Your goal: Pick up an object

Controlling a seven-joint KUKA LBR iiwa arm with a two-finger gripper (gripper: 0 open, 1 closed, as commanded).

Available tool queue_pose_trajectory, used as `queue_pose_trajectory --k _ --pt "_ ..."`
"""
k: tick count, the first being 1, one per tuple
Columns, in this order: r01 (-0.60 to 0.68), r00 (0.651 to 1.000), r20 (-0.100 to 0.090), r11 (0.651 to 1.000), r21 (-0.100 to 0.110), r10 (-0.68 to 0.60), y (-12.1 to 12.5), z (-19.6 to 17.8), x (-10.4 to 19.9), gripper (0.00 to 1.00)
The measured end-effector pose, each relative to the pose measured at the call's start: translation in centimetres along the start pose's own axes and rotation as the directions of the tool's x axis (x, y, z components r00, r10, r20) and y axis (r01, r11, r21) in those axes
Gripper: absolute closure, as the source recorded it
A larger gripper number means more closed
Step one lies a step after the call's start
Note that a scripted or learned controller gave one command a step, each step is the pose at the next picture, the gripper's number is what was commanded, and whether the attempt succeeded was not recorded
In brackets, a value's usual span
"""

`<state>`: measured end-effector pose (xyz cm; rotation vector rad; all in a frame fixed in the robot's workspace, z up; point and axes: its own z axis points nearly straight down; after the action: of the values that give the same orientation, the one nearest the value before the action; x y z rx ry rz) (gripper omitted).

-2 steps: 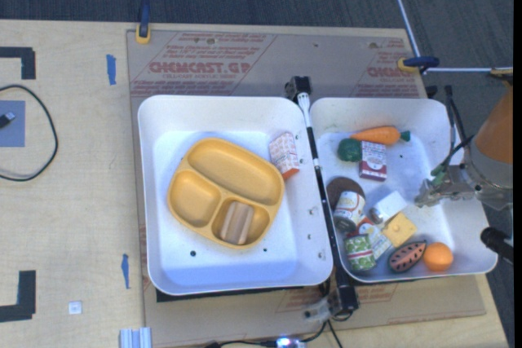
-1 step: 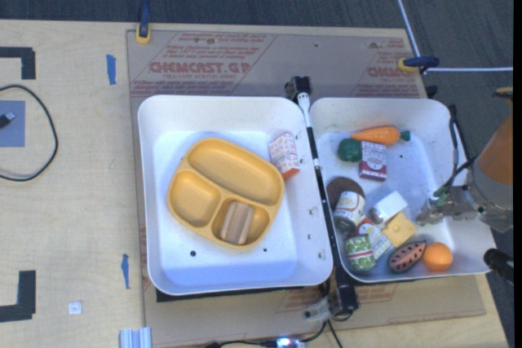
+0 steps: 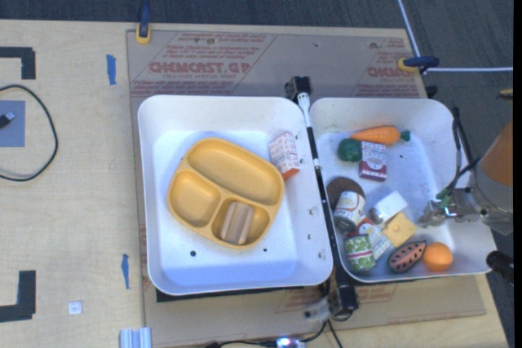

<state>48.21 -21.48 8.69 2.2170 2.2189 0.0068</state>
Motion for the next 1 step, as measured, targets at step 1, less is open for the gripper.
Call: queue_pose_trajectory --k 1 --pt "0.002 1.0 0.0 1.0 0.003 -0.002 2.42 -5.29 6.38 1.0"
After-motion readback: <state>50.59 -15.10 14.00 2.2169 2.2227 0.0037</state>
